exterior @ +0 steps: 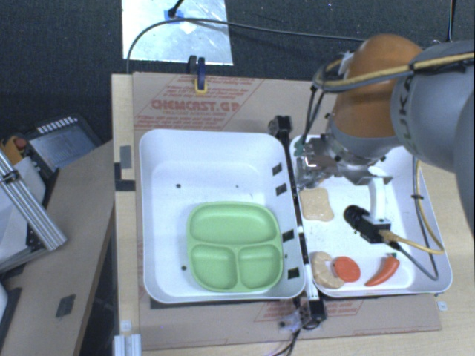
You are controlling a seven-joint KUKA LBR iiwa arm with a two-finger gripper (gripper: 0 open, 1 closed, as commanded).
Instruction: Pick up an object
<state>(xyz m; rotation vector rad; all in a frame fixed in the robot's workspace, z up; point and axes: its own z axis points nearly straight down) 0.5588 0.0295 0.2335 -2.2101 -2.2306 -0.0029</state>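
Your grey two-finger gripper [318, 170] hangs low over the right white plastic bin [429, 237], just above the flat tan bread-shaped slice [317, 204] at its left wall; grip state cannot be told. Step judged: descent, nothing lifted. Next you need a centred closure. Near the front lie an orange-red round piece [346, 269] and a red chilli-shaped piece [383, 271].

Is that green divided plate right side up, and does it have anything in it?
Right side up and bare: the green plate shows its three hollow compartments facing up in the left bin.
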